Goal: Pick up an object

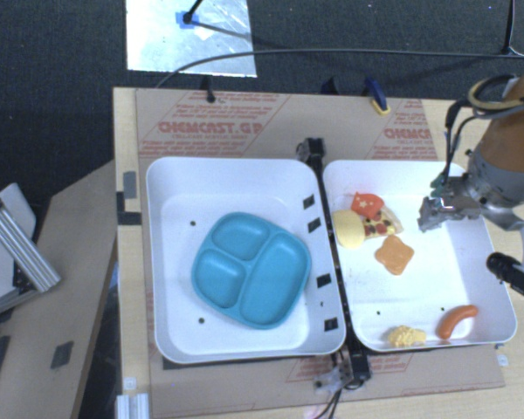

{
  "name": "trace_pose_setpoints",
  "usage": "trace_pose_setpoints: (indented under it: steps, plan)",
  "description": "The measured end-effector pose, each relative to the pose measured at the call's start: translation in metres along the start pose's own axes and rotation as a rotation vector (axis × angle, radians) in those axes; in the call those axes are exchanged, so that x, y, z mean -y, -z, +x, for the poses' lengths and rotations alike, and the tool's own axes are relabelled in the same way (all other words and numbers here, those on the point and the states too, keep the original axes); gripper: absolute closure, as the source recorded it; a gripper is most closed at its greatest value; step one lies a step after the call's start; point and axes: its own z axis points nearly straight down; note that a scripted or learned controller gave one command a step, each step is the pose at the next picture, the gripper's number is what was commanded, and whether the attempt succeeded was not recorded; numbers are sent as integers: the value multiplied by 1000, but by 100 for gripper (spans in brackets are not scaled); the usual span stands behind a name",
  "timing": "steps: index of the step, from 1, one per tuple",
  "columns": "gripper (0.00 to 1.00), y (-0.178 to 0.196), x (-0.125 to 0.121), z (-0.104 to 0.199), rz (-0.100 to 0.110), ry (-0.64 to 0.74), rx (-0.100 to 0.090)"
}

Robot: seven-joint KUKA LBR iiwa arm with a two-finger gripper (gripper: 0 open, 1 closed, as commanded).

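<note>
Bins sit side by side: your left white bin (pixel 170 260) holds a blue three-compartment plastic plate (pixel 251 270). Your right white bin (pixel 485 278) holds toy foods, including an orange toast-shaped piece (pixel 394 255). Your gripper (pixel 437 209) hovers above, carrying nothing; picking remains undone.

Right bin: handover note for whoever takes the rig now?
Gripper: over the right bin's right half, above the floor; jaws' state unclear, nothing seen held.
Right bin holds: red piece, yellow round piece, pizza slice, orange toast piece, sausage, yellow lumpy piece.
Left bin: blue divided plate.
Done: nothing lifted.
Left: descend on an item, likely the toast piece nearest the gripper, grasp, lift.
</note>
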Motion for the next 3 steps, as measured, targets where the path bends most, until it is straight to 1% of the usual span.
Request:
trace_pose_setpoints:
  steps: [1, 2, 3]
  plan:
    - [100, -7, -16, 50, 3, 5, -3]
    - [100, -12, -21, 98, 5, 5, -3]
    - [100, -8, -29, 141, 4, 5, -4]
